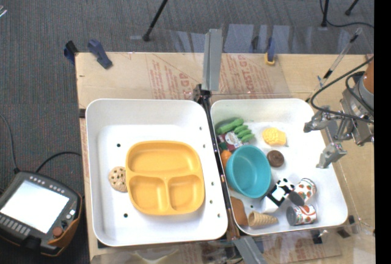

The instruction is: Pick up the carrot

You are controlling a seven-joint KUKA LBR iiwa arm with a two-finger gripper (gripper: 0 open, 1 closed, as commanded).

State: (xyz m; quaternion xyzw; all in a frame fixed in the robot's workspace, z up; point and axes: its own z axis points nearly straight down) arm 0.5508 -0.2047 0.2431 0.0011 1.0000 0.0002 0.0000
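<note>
Right bin [317, 111]: teal bowl [248, 171] w/ toys.

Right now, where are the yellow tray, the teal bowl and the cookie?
yellow tray [164, 162]: camera view, on the wide upper compartment's floor.
teal bowl [248, 171]: camera view, on the bowl's inside.
cookie [117, 178]: camera view, on the middle of its top face.

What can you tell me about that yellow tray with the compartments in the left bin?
The yellow tray is a divided plate of what looks like smooth plastic, with rounded corners. It has three compartments: one long one across the far side and two smaller ones on the near side. Nothing lies in any of them. It rests flat on the floor of the left bin, roughly centred and turned slightly askew. A round cookie lies against its left edge; whether they quite touch is hard to tell.
</note>
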